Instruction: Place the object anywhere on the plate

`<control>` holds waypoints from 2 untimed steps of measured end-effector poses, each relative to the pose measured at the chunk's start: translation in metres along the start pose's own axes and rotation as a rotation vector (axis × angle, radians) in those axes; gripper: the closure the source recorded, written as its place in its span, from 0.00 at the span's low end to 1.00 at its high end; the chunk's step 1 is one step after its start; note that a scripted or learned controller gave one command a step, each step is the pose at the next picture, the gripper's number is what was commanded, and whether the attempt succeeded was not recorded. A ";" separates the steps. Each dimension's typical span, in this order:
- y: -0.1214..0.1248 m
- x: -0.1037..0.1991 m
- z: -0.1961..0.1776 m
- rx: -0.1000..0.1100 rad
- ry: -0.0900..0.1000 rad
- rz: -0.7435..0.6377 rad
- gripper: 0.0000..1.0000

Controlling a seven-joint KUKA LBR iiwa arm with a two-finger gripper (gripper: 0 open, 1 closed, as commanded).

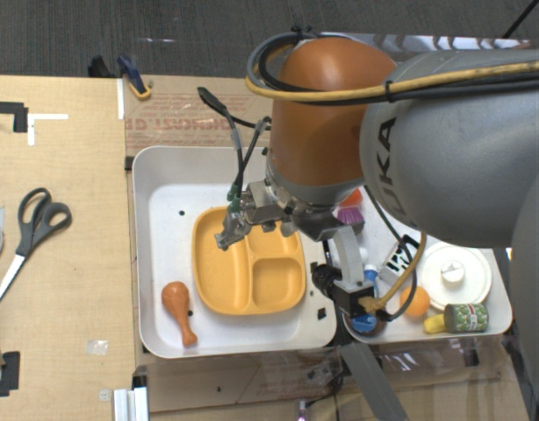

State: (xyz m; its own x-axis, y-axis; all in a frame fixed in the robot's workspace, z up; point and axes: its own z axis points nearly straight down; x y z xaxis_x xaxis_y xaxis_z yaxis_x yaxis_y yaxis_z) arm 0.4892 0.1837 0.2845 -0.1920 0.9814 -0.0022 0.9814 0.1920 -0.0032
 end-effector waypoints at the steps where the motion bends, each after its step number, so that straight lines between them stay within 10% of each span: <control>1: 0.055 -0.005 -0.188 -0.001 -0.001 0.082 0.00; 2: 0.057 -0.005 -0.195 0.003 -0.004 0.079 1.00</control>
State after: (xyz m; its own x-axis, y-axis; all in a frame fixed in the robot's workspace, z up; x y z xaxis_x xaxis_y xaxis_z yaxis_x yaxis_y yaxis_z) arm 0.5462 0.1907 0.4793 -0.1137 0.9935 -0.0066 0.9935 0.1137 -0.0055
